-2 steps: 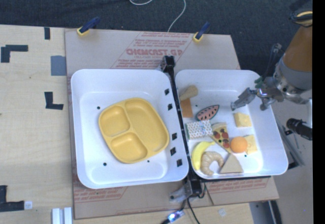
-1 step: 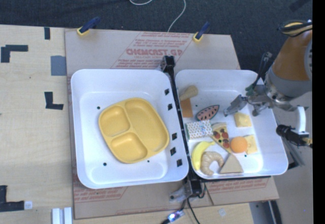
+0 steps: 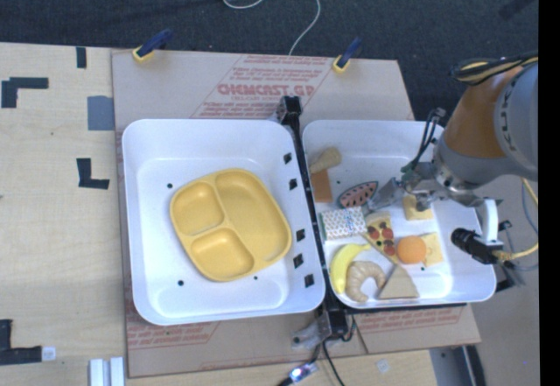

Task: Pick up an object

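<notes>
The right bin (image 3: 455, 141) holds several toy foods: a brown block (image 3: 324, 158), a red oval slice (image 3: 357, 194), a white waffle square (image 3: 343, 222), a pizza slice (image 3: 379, 234), an orange (image 3: 411, 249), a banana (image 3: 341, 258), a croissant (image 3: 363, 277) and a bread wedge (image 3: 399, 285). My gripper (image 3: 388, 193) hangs low over the middle of this bin, just right of the red oval slice and above the pizza slice. A yellow cheese piece (image 3: 417, 210) lies partly under the wrist. Nothing is seen held.
The left bin (image 3: 144, 200) carries a yellow three-compartment plate (image 3: 229, 222). A black divider (image 3: 302, 200) runs between the bins. The arm (image 3: 490, 135) comes in from the right over the right bin's far edge. A cable (image 3: 486, 246) trails by the right rim.
</notes>
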Available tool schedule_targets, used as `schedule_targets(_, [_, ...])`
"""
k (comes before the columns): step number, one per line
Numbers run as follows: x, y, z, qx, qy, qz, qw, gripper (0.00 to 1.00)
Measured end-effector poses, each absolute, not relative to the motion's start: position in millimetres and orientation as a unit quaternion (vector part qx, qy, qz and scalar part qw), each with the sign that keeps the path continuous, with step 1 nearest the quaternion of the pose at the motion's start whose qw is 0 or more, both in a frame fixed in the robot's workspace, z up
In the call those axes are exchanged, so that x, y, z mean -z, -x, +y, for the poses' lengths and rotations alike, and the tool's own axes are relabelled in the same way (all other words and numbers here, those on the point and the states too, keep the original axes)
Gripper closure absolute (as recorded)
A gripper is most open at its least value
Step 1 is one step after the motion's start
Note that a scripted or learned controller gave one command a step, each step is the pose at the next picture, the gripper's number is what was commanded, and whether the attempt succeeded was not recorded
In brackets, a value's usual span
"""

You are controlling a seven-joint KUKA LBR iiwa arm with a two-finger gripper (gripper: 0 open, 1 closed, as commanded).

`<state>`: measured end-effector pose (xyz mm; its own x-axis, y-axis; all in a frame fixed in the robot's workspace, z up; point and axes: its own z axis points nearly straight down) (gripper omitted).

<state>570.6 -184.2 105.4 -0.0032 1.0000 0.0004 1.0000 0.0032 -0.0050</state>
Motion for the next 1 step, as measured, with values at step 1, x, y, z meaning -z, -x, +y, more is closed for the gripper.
schedule_targets(1, [-88.2, -572.7, -186.8, -0.0009, 0.707, -0.707, -0.006, 0.0])
